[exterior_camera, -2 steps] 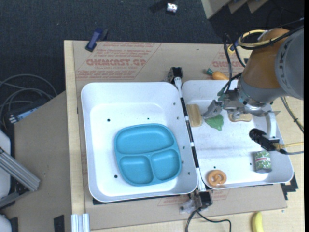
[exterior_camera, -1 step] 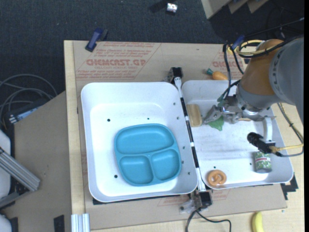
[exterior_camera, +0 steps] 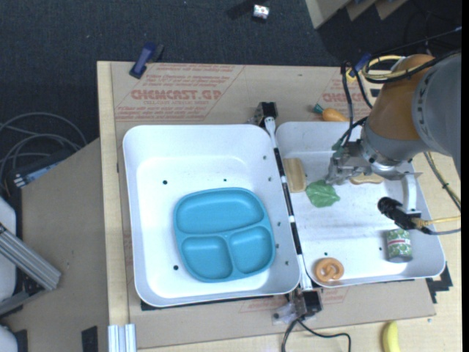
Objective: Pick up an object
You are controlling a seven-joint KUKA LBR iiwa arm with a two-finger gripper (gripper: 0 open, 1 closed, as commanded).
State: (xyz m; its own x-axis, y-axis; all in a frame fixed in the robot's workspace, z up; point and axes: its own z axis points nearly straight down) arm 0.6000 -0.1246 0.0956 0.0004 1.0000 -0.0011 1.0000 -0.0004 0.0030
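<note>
Green leafy object point(exterior_camera: 322, 194) lies just below the gripper point(exterior_camera: 338, 173).

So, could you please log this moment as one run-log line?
arm: over right bin | tool: just above green item | hold: unconfirmed | left bin: blue tray

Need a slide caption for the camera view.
End effector poised over green object in right bin; blue tray in left bin.

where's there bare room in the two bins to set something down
Left white bin: bare floor along the far and left walls, around the blue three-compartment plastic tray. Right white bin: an open patch mid-floor, between the green leafy piece, orange pretzel-shaped toy and small green-labelled can. Crowded at its far end, under the pincer.
</note>
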